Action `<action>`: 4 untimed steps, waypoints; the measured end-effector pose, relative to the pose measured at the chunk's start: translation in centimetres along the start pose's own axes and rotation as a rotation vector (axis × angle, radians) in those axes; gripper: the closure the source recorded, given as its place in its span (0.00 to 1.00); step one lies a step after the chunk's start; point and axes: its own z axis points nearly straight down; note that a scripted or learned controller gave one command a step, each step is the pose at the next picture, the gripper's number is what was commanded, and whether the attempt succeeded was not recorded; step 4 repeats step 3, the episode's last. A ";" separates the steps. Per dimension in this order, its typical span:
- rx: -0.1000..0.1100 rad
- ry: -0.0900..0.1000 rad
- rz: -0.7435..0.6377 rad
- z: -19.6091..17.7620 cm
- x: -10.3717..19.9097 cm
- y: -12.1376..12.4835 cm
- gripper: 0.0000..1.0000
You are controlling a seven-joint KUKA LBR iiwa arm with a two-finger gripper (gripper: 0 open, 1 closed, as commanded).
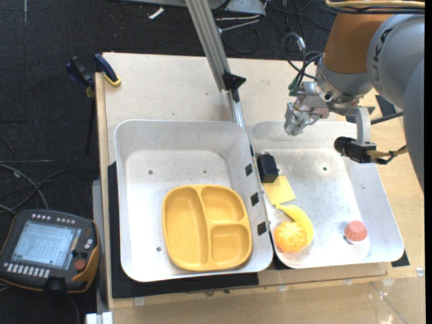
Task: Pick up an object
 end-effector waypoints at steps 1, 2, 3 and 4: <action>-0.003 0.001 -0.001 -1.1 5.4 0.4 1.00; -0.002 -0.001 0.000 0.0 10.6 1.3 1.00; -0.002 0.000 0.000 0.1 15.6 2.0 1.00; -0.002 0.000 0.000 0.1 15.6 2.0 1.00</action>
